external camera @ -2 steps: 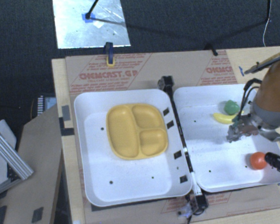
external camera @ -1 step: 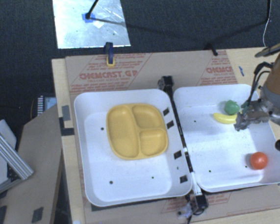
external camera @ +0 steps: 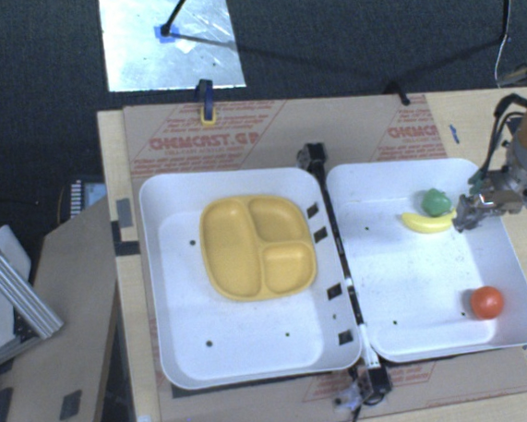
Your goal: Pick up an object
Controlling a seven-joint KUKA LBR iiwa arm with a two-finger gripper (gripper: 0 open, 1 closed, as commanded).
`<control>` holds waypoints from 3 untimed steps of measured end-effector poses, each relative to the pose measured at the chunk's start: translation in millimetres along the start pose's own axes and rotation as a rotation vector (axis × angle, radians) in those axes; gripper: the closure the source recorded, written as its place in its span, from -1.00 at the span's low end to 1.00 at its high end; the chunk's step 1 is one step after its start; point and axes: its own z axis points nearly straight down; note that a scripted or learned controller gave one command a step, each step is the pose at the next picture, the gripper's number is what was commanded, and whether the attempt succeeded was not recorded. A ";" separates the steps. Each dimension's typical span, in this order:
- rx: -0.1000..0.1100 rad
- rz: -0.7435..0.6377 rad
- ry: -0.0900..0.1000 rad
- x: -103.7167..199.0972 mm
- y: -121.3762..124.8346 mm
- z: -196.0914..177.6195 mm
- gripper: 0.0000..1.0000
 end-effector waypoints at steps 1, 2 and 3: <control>0.005 -0.004 0.002 47.6 13.0 8.9 1.00; 0.004 -0.005 0.003 92.6 28.5 14.8 1.00; 0.004 -0.005 0.003 145.0 41.0 22.4 1.00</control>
